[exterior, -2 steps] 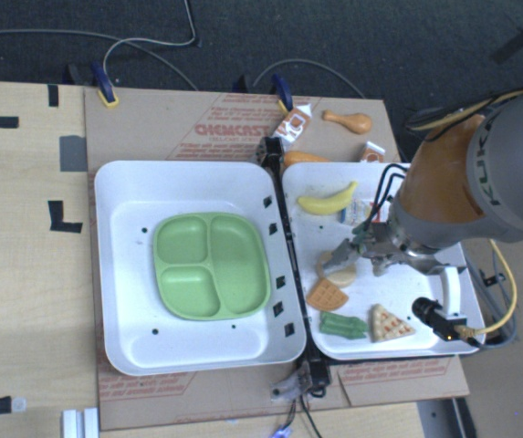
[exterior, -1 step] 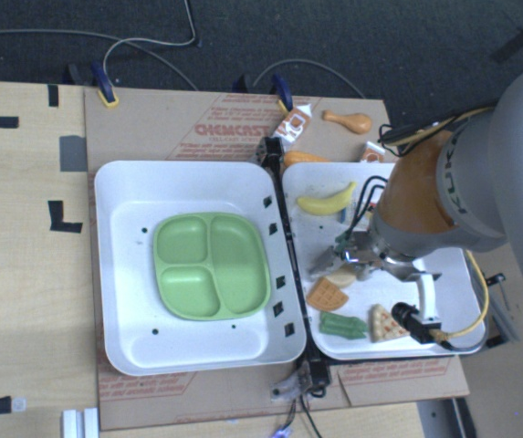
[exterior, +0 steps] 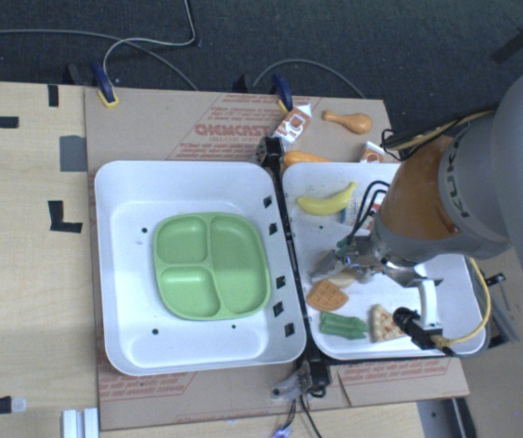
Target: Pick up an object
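Orange-brown and ridged, the little waffle [exterior: 327,296] sits low in the right bin [exterior: 453,290], and it looks like the nearest candidate as the pincer [exterior: 341,261] hovers just above and beside it. How wide the pincer stands I cannot tell; its tip is a dark tangle against the white floor, and nothing is visibly held between it.

Judging by look, that waffle is a light, stiff plastic toy: flat, so it wants a pinch across its edges rather than from the top faces, and it may skid on the smooth bin floor. Just below it lies a green piece [exterior: 344,326], blocky and matte, probably easier to straddle. Touching that one on the right is a pale, speckled pizza slice [exterior: 386,322], thin and awkward. Up near the bin's top edge, the yellow banana [exterior: 326,200] curves nicely; its rounded, glossy skin could slip, so the middle of the arc is the place to clamp.

Over in the left bin [exterior: 120,245], a green divided plate [exterior: 212,265] rests, broad and smooth. Outside on the cardboard-covered bench [exterior: 179,126] lies a tan drumstick [exterior: 347,119].
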`<state>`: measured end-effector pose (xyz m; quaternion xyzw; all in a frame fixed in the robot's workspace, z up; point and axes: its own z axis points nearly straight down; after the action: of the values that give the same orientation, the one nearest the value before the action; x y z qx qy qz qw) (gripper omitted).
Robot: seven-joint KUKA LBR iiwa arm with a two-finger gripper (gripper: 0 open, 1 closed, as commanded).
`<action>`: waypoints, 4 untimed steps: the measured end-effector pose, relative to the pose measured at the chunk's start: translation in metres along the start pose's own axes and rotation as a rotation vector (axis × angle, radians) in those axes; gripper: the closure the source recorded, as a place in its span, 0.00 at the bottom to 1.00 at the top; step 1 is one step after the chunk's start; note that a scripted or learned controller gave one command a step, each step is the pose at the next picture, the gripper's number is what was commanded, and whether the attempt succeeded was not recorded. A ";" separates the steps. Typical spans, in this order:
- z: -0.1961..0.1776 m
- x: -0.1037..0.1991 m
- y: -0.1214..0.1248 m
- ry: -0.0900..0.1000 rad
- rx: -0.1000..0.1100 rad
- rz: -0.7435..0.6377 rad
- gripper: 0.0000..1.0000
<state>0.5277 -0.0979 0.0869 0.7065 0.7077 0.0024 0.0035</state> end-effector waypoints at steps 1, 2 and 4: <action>0.000 0.003 -0.017 -0.001 0.000 0.001 0.00; 0.001 0.001 0.006 0.002 0.008 0.002 0.00; 0.001 -0.009 0.024 0.004 0.007 -0.001 0.00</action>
<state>0.5518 -0.1066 0.0859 0.7062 0.7080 0.0014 -0.0005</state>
